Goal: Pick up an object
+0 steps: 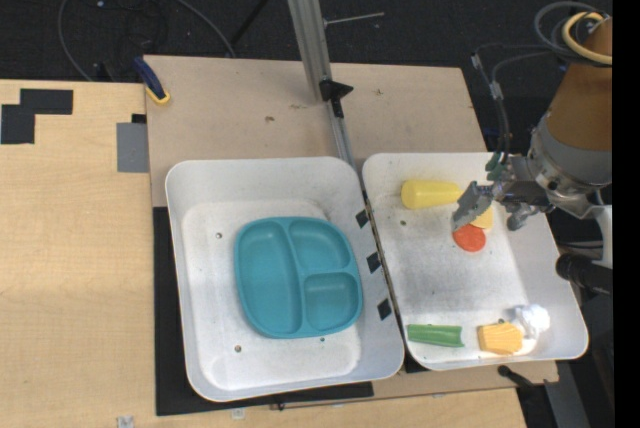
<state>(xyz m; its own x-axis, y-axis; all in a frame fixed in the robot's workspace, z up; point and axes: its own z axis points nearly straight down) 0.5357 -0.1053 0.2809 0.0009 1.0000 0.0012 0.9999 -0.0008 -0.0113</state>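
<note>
Right white bin (pixel 560 336): open jaws (pixel 490 213) above a small round orange-red object (pixel 470 238).

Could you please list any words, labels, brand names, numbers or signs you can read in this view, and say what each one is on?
None: no readable text stands on anything in this view.
The teal divided tray, the yellow object, the orange-red object, the green object and the two white bins bear no lettering.
The gripper carries no legible marking.
</note>
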